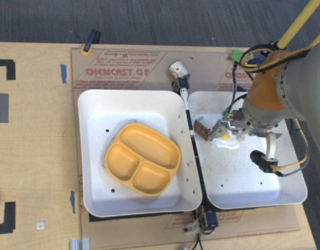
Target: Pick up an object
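Note:
A yellow three-compartment plate (143,158) lies in the left white bin (92,191). In the right white bin (253,191) a small brown object (201,129) rests near the left wall. Just right of it lies a white piece with a yellow spot (227,140), like a toy fried egg. My gripper (220,130) is low over the right bin's upper middle, directly above the white piece and close beside the brown object. The wrist hides part of the white piece.
The grey arm with its orange band (264,90) comes in from the right over the right bin's far corner. A black cable loop (264,161) hangs over that bin. The divider between the bins (192,145) runs just left of the brown object.

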### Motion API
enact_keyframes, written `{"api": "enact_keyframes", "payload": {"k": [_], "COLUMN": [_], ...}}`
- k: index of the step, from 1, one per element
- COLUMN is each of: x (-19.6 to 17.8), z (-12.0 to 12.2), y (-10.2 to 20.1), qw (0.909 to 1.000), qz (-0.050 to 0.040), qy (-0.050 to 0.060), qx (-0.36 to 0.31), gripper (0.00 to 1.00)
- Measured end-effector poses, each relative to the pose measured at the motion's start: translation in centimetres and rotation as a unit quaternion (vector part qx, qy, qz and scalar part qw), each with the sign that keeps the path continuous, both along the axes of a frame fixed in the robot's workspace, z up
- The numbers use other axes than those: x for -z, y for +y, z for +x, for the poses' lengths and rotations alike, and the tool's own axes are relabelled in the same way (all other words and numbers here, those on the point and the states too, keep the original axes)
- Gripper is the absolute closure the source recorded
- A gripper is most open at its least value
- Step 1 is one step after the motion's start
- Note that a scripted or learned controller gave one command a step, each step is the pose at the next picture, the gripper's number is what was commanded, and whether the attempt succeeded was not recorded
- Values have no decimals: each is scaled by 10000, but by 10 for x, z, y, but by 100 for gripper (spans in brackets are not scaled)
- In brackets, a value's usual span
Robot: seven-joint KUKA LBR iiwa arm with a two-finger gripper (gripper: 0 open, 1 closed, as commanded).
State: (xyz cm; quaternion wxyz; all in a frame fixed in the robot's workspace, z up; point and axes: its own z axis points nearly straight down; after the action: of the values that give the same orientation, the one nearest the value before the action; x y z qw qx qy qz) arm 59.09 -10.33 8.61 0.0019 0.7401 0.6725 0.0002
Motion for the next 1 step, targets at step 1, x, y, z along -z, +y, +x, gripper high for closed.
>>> {"api": "enact_keyframes", "payload": {"k": [1], "x": [-11], "z": [1], "y": [1], "qw": [10000], "qz": [4], "qy": [-17], "qx": [-8], "gripper": [100]}}
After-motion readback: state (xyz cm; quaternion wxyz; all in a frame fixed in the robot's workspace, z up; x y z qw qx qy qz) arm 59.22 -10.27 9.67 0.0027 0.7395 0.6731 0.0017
